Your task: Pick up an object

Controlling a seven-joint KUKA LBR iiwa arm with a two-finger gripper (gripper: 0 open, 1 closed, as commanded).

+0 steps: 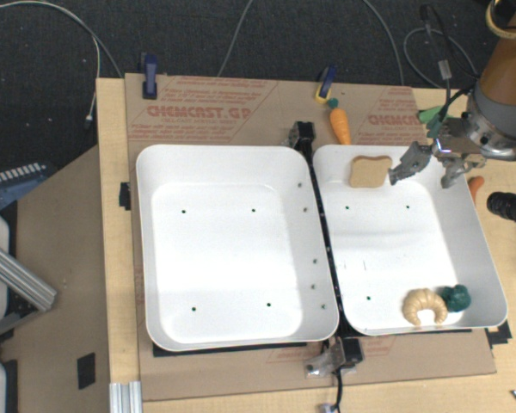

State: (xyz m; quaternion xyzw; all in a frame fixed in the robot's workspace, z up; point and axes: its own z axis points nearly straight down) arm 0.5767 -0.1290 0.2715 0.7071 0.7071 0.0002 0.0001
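The right bin (464,231) is holding three things: one croissant (424,306) and one teal object (455,297) lying touching near its front edge, one bread slice (369,172) sitting farther back. The gripper (429,167) is hovering beside the slice, fingers spread, gripping nothing. One carrot (340,124) is lying on the board beyond.

Light fell evenly from above, bright and diffuse. The two white bins (232,239) were nearly washed out, their inner surfaces showing only faint grey shading along the walls. Shadows were soft and short, with a thin dark line beneath the bins' near edges. The dark floor (241,24) at the top stayed dim. Focus was moderate throughout, with slight softness and low resolution overall.
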